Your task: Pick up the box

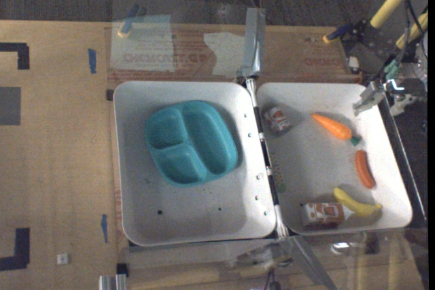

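Nearest the camera's foot of the frame, toward five o'clock in the right bin (397,176), lies the box (321,213), a small carton with a white and reddish-brown printed face, flat on its side close to the bin's near wall. A banana (358,202) sits just beside it at its three o'clock, its stem end so close that I cannot tell whether the two touch. Farther up, at about three o'clock in that bin, a sausage (365,169) lies alone, and beyond it a carrot (334,127) points toward eleven o'clock. A small can (276,119) rests near the bin's left wall at ten o'clock. The left bin (129,166) holds a teal divided plate (192,141), well apart from all of this. Farthest back, at the right bin's one o'clock corner, the gripper (370,100) hovers over the rim with nothing between its fingers; how wide the pincer stands I cannot tell, as it is small and blurred. The arm looks to be at the approach stage, with the whole depth of the bin to cross. To do this well, it should travel toward six o'clock, passing high over the carrot and sausage, then descend on the box's left half, away from the banana, with the fingers straddling the carton's short width so that they close on flat faces. The near wall leaves little room, so a straight vertical descent seems safer than a slanted one.
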